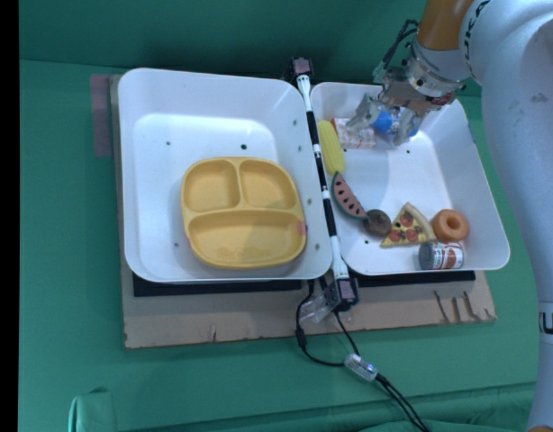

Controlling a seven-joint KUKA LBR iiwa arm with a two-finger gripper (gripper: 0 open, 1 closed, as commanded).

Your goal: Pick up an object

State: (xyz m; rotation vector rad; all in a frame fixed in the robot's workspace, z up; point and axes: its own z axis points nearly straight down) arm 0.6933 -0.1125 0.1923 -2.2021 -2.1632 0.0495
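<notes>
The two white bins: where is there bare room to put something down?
Bare floor: the left bin around the yellow plate, and the right bin's middle above the pizza slice. Crowded: the right bin's divider side, front edge, and back by the gripper.

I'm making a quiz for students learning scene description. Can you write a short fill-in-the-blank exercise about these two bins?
1. The yellow divided plate lies in the ____ bin.
2. The pizza slice lies between the chocolate donut and the ____ donut.
3. The can lies on its ____.
4. The gripper is above the ____ bin.

Missing words: left; orange; side; right
</notes>
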